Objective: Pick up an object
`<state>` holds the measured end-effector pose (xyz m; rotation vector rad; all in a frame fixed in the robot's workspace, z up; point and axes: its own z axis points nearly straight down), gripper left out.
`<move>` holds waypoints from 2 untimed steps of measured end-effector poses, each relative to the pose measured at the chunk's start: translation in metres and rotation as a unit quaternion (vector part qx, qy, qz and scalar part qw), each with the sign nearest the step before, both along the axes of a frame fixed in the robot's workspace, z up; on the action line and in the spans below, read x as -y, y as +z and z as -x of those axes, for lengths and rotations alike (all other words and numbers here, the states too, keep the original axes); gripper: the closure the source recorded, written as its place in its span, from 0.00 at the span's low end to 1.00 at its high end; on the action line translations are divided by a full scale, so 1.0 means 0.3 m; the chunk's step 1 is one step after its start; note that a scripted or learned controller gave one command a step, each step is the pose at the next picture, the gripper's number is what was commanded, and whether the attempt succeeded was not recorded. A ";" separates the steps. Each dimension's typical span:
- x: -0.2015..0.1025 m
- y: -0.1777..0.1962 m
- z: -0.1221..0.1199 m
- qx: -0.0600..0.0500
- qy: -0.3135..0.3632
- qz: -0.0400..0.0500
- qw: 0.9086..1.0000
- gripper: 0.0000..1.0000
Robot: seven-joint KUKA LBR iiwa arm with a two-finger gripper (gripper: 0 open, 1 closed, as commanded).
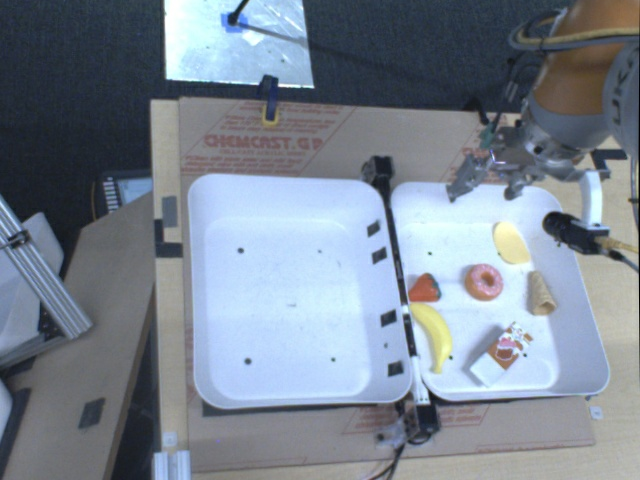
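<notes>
Hovering over the right bin's (575, 373) far edge, our gripper (488, 183) hangs w/ fingers spread, nothing between them. Nearest target: pale yellow chip (511, 242) at far right, prob. light, thin, brittle; we'd pinch across its edges, gently

The brown cardboard sheet (300, 133) under the bins carries red print reading "CHEMCAST G P", well to the left of the gripper (488, 181) and slightly above it in the camera view. Smaller red lines around that word, and red print at the sheet's front edge, are too small to read.
</notes>
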<state>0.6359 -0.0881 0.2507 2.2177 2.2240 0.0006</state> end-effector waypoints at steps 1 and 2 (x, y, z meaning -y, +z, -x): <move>-0.001 0.038 -0.003 0.002 0.001 0.000 1.000 1.00; -0.219 -0.138 0.027 -0.002 0.004 -0.002 1.000 1.00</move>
